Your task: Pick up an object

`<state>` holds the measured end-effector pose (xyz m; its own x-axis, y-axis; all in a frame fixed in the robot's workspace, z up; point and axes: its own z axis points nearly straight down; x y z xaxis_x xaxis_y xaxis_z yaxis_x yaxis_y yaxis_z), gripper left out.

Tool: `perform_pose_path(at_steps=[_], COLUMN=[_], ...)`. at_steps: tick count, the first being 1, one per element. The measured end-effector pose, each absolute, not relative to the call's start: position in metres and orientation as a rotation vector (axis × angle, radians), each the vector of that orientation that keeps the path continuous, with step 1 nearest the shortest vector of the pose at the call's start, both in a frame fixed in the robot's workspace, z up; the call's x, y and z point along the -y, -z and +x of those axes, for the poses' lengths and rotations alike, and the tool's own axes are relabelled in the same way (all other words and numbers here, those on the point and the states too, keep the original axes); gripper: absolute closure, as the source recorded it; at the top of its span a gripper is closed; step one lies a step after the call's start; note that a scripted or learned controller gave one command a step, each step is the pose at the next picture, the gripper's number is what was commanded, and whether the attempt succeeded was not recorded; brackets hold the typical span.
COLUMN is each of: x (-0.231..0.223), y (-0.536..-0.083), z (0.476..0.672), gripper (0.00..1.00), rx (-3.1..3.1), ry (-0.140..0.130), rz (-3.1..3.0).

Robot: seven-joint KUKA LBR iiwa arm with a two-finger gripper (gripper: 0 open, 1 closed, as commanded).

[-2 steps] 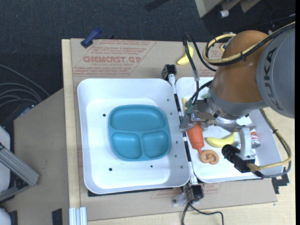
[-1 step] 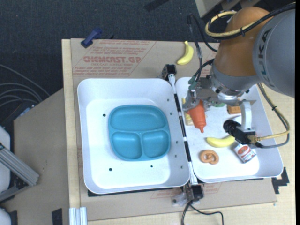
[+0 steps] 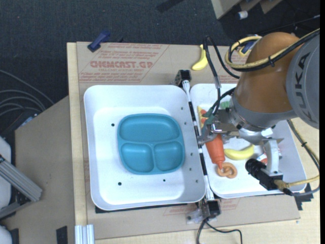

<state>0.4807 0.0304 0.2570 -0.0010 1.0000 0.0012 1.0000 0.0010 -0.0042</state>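
Observation:
My gripper point(image 3: 214, 129) hangs low over the left part of the right bin point(image 3: 254, 188), under the big orange wrist band. Its tip is right at the upper end of an orange-red carrot point(image 3: 217, 152), which lies lengthwise near the bin's left wall. I cannot tell whether it touches the carrot. A yellow banana point(image 3: 239, 153) lies just right of the carrot, partly under the arm. A small tan ring-shaped piece point(image 3: 226, 171) sits below the carrot. Small green and orange pieces point(image 3: 204, 115) peek out above the gripper.
The left bin point(image 3: 101, 151) holds a blue divided plate point(image 3: 151, 142). A second yellow banana point(image 3: 199, 62) and a blue item point(image 3: 98, 41) lie on the cardboard behind the bins. The arm's body and black cables point(image 3: 264, 174) cover most of the right bin.

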Motion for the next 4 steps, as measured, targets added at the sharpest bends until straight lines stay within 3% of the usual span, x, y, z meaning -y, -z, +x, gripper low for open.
perform_pose_path(at_steps=[1, 2, 3, 4], x=[-0.008, -0.041, -0.003, -0.025], y=[-0.254, -0.263, -0.253, -0.206], z=[0.504, 0.479, 0.572, 0.527], gripper=[1.00, 1.00, 1.00, 1.00], rx=[2.221, 2.220, 2.222, 2.219], ry=[0.000, -0.003, 0.000, -0.003], rz=[-2.223, -2.218, -2.222, -2.220])
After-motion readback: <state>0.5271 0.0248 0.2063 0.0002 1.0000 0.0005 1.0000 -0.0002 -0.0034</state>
